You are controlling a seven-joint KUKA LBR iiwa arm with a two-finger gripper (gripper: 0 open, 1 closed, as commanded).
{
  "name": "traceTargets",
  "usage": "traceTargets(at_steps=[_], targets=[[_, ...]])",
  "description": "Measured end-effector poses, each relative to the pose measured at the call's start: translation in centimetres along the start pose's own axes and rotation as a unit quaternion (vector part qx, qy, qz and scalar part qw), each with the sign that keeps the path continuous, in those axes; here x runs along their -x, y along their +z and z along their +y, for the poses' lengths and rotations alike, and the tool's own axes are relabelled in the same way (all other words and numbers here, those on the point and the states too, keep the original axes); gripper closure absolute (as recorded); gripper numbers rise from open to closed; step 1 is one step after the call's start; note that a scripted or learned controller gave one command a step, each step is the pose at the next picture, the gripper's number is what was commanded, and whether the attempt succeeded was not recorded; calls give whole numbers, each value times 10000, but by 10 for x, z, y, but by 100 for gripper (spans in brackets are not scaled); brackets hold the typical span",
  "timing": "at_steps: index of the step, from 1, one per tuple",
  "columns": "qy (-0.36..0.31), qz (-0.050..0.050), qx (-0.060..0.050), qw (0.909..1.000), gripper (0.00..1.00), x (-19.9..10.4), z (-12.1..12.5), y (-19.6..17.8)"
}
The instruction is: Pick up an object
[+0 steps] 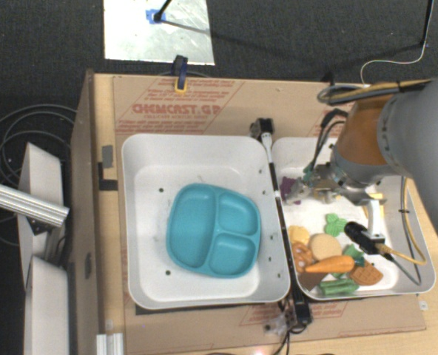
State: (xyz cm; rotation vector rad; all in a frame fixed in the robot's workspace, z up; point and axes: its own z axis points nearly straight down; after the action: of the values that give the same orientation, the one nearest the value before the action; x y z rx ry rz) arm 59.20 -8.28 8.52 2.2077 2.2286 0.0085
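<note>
Grey arm [419, 124] above right bin [411, 283] (tool [324, 185] indistinct)

Arm [396, 135] reaching in, end effector [319, 183] lowered.

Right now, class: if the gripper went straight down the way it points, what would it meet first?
The gripper hangs over the upper part of the right bin. Straight down it would probably meet the purple object by the bin's left wall, or bare bin floor beside it. Depth is unclear from this slanted view.
</note>
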Motion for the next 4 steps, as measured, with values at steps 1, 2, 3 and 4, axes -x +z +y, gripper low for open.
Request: traceTargets(at_steps=[1, 2, 3, 4], targets=[[46, -4, -41, 10000, 0, 11, -37, -18], [15, -10, 0, 10000, 0, 12, 35, 1], [45, -12, -12, 10000, 0, 51, 40, -35], [63, -1, -55, 10000, 0, 81, -20, 2]])
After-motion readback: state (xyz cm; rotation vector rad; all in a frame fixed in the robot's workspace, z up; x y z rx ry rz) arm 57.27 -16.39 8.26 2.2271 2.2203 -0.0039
